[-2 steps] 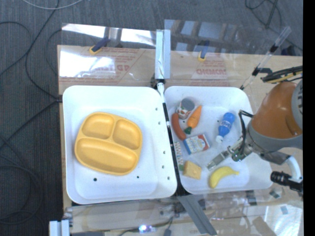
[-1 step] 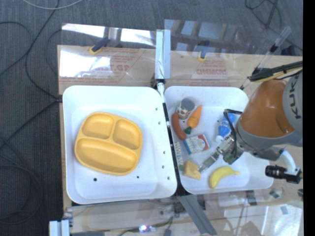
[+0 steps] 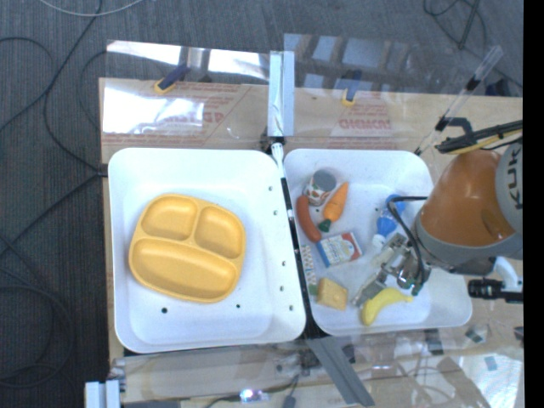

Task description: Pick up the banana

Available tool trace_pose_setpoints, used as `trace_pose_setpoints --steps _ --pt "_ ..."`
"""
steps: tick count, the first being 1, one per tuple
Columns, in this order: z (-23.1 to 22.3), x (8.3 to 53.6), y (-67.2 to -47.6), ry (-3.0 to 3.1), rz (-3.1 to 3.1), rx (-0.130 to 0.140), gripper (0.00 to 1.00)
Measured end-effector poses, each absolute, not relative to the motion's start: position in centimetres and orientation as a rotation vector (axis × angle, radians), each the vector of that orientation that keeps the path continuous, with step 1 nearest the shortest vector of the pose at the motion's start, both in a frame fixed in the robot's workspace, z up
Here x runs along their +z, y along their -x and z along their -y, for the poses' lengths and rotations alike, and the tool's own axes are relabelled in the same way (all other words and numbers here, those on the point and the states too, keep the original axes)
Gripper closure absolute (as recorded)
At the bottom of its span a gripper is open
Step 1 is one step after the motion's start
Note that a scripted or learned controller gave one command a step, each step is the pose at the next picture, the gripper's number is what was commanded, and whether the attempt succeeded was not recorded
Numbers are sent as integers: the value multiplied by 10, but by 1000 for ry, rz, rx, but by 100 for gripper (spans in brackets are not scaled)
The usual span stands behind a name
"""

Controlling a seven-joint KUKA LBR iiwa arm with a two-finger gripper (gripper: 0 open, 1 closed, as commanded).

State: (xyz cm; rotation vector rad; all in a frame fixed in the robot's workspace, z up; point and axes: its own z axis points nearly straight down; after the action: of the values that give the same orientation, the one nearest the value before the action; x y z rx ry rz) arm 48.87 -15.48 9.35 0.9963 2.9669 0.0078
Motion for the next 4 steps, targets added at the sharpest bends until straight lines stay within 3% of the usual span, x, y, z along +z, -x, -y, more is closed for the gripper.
trace_pose_setpoints --steps 1,2,3,4 --pt "157 105 -495 -990 -2943 6 100" --pt "157 105 -495 -990 -2943 6 0" --pt "137 95 -492 -1647 -2637 6 0" --pt "138 104 -494 -1643 -2632 5 100"
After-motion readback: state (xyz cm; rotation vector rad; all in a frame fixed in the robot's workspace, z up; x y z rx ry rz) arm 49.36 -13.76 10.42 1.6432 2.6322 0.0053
